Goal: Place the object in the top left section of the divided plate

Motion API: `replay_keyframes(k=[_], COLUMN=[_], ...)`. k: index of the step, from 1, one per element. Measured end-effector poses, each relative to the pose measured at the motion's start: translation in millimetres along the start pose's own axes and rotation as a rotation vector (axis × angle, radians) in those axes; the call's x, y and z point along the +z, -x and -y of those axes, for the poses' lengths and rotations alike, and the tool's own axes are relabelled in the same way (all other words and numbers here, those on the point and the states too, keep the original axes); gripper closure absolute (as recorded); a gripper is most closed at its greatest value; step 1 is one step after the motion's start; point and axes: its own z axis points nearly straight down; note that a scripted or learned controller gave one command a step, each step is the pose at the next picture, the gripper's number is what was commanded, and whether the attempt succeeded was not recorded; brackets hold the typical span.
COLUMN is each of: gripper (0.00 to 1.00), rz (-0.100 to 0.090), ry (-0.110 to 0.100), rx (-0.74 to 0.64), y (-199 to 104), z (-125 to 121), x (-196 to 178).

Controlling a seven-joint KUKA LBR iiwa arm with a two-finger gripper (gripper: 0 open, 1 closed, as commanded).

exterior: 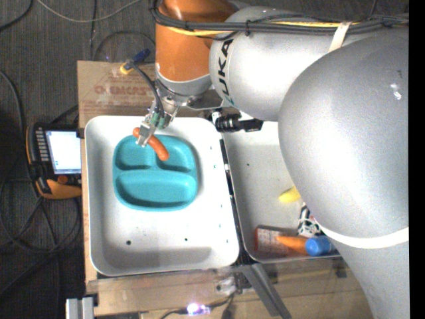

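Gripper (151, 126) over far edge of blue divided plate (157, 176), fingers pointing down at orange sausage-shaped object (154, 143); fingertips meet its left end, grip cannot tell. Object lies slantwise across plate's far rim and upper compartments. Plate sits in left white bin (159, 244). Right bin (255, 178): yellow piece (289, 195) mid-bin; near corner, orange carrot-like item (287, 242) touching blue cylinder (319, 246).

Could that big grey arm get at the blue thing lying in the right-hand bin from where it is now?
Probably not straight away. The gripper sits over the blue divided plate in the left bin, at an orange object. The blue object lies close under the arm's own bulk, which overhangs the right bin.
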Motion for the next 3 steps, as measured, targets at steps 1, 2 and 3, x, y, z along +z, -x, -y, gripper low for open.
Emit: replay_keyframes(k=[1, 2, 3], gripper=[1.0, 1.0, 1.0], rz=[0.001, 0.002, 0.0], ry=[-0.001, 0.002, 0.0], rx=[-0.063, -0.321, -0.384], y=[-4, -17, -46], z=[-9, -39, 26], x=[31, -28, 31])
